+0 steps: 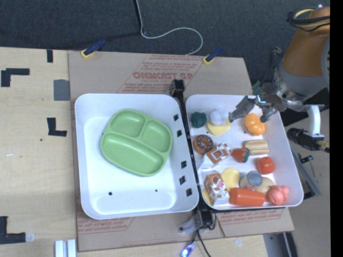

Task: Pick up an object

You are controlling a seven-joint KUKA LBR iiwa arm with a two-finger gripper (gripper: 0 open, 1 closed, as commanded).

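My gripper (251,114) hangs over the upper right part of the right bin (289,143), its two dark fingers spread open. An orange fruit (254,125) lies just below and between the fingertips, not gripped. A yellow and white toy (218,123) and a dark green item (198,119) sit to the left of the gripper. Lower in the bin lie a tan roll (256,145), a strawberry (240,155), a donut (203,143), a red tomato (265,165) and a long orange-red carrot (246,197).
The left bin (86,159) holds a green divided plate (136,142). A black divider (184,143) runs between the bins. A pink toy (277,194), a yellow lemon (230,176) and a printed snack pack (213,187) crowd the right bin's near end.
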